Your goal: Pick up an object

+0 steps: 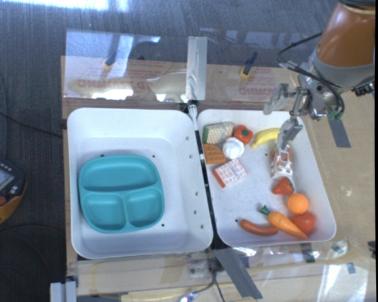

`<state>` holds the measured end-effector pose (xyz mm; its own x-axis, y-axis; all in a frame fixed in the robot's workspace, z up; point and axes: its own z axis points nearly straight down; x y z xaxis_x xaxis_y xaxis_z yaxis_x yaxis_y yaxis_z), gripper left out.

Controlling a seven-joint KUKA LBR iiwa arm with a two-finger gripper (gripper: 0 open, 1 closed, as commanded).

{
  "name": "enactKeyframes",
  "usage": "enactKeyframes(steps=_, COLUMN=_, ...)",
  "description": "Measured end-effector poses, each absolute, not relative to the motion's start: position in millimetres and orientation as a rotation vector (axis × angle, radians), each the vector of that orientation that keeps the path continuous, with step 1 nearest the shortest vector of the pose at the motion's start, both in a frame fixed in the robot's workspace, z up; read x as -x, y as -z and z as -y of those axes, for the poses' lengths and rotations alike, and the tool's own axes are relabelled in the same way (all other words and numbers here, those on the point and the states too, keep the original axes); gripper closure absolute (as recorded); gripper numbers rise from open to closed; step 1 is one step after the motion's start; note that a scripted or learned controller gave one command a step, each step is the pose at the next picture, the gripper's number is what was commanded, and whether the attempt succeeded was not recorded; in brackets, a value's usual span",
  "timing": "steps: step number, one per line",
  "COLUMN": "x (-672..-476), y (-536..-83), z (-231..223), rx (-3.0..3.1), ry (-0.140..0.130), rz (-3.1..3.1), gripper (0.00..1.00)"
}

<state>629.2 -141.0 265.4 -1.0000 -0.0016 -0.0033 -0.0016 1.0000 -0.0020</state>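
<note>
My gripper [283,115] hangs over the far right corner of the right bin [321,187], its two fingers [290,131] spread open with nothing between them. One fingertip points down just above a small red-and-white carton [281,162]. A yellow banana [265,137] lies just left of that finger. Further left sit a red tomato [242,134], a white round piece [233,148], a beige block [218,131], a brown waffle [214,154] and a red-and-white box [230,172]. Nearer the front lie a strawberry [282,186], an orange [297,203], a carrot [285,224] and a sausage [258,228].
The left bin [82,124] holds a teal divided plate [121,190]. A raised divider wall [200,168] separates the two bins. A second red tomato [306,222] sits in the right bin's front right corner. A clear panel with a metal post [196,68] stands behind the bins.
</note>
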Motion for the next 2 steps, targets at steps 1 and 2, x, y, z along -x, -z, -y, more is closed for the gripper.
enactKeyframes(steps=1, x=-646.9, y=-117, z=160, rx=0.196, ry=0.006, rz=-3.129, gripper=0.0)
enactKeyframes(steps=2, x=-572.1, y=-91, z=169, rx=0.248, ry=0.009, rz=-3.12, gripper=0.0)
